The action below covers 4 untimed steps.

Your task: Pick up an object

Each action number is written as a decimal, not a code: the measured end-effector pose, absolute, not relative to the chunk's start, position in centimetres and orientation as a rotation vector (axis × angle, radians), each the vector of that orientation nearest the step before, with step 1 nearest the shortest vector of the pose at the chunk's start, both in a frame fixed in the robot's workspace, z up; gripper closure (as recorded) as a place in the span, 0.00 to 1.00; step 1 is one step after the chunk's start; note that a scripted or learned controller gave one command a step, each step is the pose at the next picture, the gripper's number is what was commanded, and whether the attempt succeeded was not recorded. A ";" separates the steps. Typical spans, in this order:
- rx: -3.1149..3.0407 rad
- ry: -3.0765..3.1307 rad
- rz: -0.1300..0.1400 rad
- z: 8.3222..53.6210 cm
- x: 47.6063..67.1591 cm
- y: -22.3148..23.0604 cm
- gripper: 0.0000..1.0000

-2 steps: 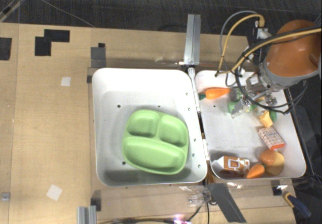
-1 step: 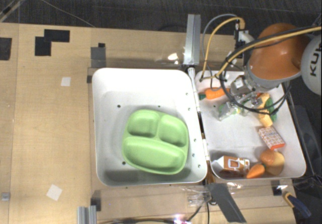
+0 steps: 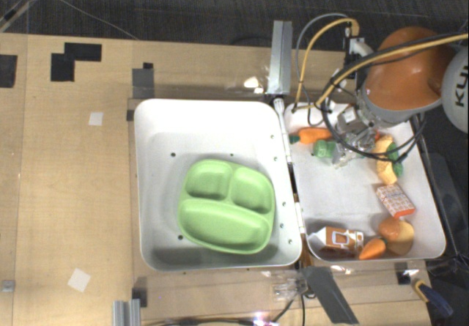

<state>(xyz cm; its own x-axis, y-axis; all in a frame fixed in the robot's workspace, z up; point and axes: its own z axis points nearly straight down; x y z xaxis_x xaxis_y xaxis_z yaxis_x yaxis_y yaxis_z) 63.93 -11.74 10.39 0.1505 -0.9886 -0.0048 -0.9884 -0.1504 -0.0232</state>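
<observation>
My gripper [image 3: 350,140] hangs low over the far part of the right bin [image 3: 337,196], under the orange wrist band [image 3: 399,79]. Just left of it lie an orange carrot [image 3: 315,135] and a small green piece [image 3: 325,149]. A yellow item with a green end [image 3: 386,165] lies just right of it. Nearer the front are a red and white box [image 3: 396,201], a round orange fruit [image 3: 398,232], a second carrot [image 3: 372,248] and a small brown bottle [image 3: 338,239] on its side. Nothing is visibly held.
The left bin [image 3: 157,171] holds a green divided plate [image 3: 227,205]. Cables [image 3: 322,46] loop from the arm above the right bin's far edge. A metal post [image 3: 281,57] stands behind the wall between the two bins. Wooden bench [image 3: 66,193] extends left.
</observation>
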 end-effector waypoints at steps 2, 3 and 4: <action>-2.486 1.893 -0.014 24.8 66.0 -5.0 1.00; -2.476 1.893 -0.019 26.0 66.2 -4.8 1.00; -2.713 1.575 0.001 17.6 66.9 -10.5 1.00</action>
